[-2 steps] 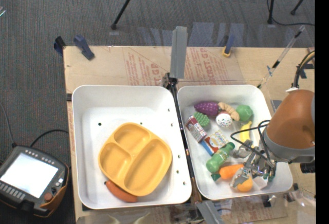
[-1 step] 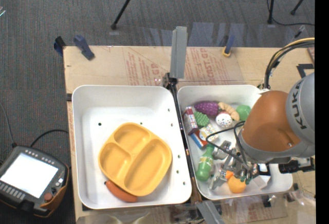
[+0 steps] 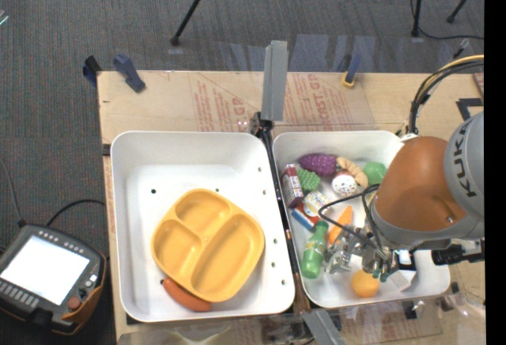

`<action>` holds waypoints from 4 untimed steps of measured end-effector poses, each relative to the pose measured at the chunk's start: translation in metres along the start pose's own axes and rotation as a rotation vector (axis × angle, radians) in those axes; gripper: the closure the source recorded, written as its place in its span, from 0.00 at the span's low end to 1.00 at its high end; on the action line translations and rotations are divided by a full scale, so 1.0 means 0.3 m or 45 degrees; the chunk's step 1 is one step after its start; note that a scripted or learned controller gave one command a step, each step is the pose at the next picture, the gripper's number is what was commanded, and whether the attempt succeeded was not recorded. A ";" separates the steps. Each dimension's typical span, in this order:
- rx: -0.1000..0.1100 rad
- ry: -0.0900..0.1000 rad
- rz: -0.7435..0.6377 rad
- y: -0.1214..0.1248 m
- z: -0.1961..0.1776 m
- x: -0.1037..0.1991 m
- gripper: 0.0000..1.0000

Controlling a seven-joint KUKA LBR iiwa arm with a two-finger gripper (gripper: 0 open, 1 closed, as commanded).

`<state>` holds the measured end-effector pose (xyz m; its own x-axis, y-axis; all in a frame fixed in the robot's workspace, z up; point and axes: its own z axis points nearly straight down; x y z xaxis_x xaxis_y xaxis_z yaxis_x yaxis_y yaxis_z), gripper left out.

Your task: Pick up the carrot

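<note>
Two white bins sit side by side on the bench. The left bin (image 3: pixel 134 177) holds a yellow divided plate (image 3: pixel 208 244) near its centre, with a reddish sausage (image 3: pixel 186 297) poking out from under the plate's front edge, close to the bin's front wall.

The right bin (image 3: pixel 379 138) is crowded. Grapes (image 3: pixel 317 163) lie near the back wall, with a tan piece (image 3: pixel 353 170) and a white ball (image 3: pixel 344 184) beside them, and a green piece (image 3: pixel 375 172) further right. A small red bottle (image 3: pixel 293 182) stands along the left wall. A green bottle (image 3: pixel 315 252) lies toward the front left. An orange fruit (image 3: pixel 364 284) rests by the front wall.

The carrot (image 3: pixel 341 223) lies tilted near the bin's middle, just right of the green bottle's top, its tip pointing toward the back.

The arm (image 3: pixel 419 193) comes in from the right, over the bin's right half. The gripper (image 3: pixel 360 256) hangs low near the front, between the green bottle and the orange fruit, just in front of the carrot. Whether the claw is open or closed cannot be told; nothing is seen held in it.
</note>
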<state>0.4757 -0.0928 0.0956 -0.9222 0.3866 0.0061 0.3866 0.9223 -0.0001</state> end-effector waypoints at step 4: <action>0.004 0.012 0.107 0.001 -0.181 0.014 0.00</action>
<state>0.4724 -0.0912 0.1499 -0.8863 0.4629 0.0152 0.4629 0.8864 -0.0040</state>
